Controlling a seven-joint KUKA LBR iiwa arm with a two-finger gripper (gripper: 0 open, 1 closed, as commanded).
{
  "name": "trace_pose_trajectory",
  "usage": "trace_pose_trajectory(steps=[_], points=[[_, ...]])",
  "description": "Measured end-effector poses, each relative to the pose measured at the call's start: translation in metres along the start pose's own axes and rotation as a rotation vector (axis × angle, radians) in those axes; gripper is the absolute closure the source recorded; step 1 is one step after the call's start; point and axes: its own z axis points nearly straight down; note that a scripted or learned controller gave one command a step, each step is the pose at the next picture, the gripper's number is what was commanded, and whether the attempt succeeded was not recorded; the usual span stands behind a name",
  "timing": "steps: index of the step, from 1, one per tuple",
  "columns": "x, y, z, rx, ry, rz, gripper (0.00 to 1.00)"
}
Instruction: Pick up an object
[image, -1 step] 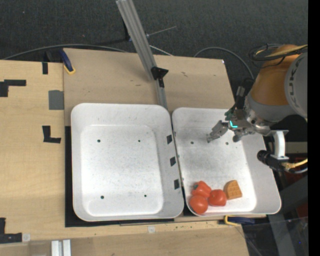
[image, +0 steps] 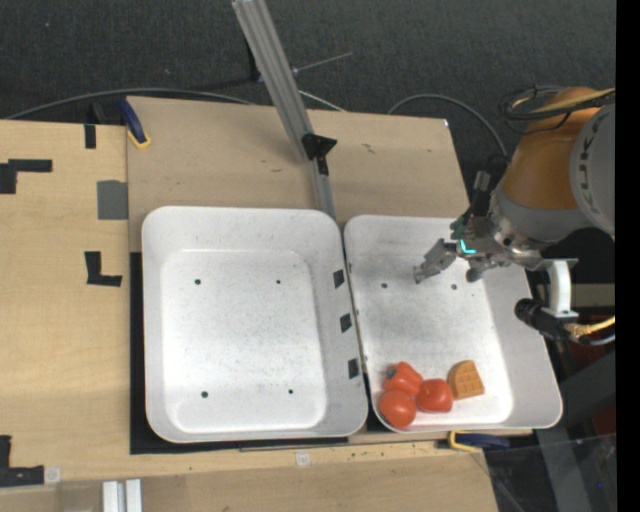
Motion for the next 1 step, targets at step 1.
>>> trace_pose_trajectory(steps=[1], points=[[0.0106, -0.0029, 0.0515, 0.005, 0.0, 0.001, 0.0]])
